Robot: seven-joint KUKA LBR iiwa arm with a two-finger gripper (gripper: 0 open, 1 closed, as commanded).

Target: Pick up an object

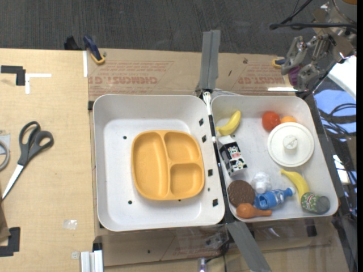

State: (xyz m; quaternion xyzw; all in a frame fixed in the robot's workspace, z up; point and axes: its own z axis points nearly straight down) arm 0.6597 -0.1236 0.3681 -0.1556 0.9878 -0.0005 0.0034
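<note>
While just below the lid [291, 144], lower banana [297, 182] aslant, upper-left to lower-right.

Bright, even overhead light; soft shadows, sharp focus, slight glare on white bins [108, 169].

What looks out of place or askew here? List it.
Nothing spilled or damaged. The blue bottle lies on its side in the right bin, beside a brown cookie-like disc. Scissors lie loose on the bench, left of the bins. The claw hovers beyond the right bin's far edge.
</note>
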